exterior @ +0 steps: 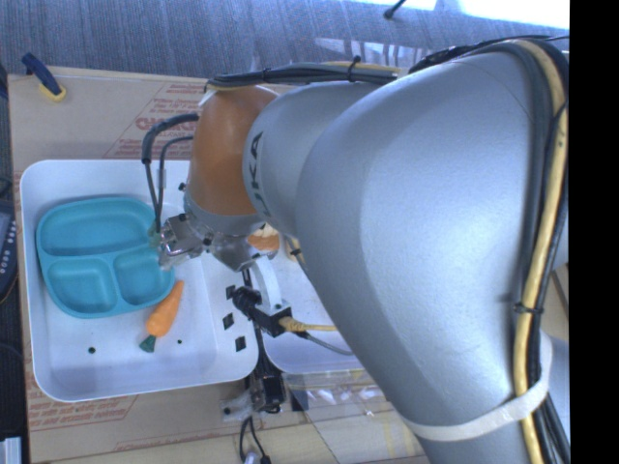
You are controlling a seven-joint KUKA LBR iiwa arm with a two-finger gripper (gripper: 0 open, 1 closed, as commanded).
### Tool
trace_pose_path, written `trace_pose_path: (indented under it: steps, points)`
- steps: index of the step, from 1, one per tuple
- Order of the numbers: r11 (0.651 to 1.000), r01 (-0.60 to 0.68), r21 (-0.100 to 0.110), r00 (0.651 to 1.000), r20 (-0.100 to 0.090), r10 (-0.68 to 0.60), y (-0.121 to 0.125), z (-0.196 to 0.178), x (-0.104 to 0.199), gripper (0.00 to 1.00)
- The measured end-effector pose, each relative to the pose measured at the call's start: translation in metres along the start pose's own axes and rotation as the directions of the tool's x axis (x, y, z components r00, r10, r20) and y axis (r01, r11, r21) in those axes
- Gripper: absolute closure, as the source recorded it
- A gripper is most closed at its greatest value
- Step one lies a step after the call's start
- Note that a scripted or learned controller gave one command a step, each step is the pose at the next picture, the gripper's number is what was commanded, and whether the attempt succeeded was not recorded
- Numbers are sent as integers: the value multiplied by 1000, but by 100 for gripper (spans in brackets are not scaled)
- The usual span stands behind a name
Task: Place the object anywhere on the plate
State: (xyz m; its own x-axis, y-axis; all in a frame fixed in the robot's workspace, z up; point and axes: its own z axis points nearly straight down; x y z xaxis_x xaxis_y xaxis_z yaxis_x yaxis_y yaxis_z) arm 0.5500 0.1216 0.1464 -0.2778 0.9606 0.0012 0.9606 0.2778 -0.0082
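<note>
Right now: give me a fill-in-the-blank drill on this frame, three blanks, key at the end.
1. The divided plate is coloured ____.
2. The toy carrot lies in the same white bin as the plate, just off the plate's lower-____ corner in the camera view.
3. The arm carries a band coloured ____ above the wrist.

Missing words: blue; right; orange

Grey ribbed floor (145,13) beyond, brown cardboard-topped bench (106,100) — bright daylight at top right
</note>
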Motion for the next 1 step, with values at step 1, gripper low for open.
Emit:
trace_pose_path:
  steps: [1]
  points:
    - [997, 77, -15, 997, 0, -77, 7, -90, 57, 100]
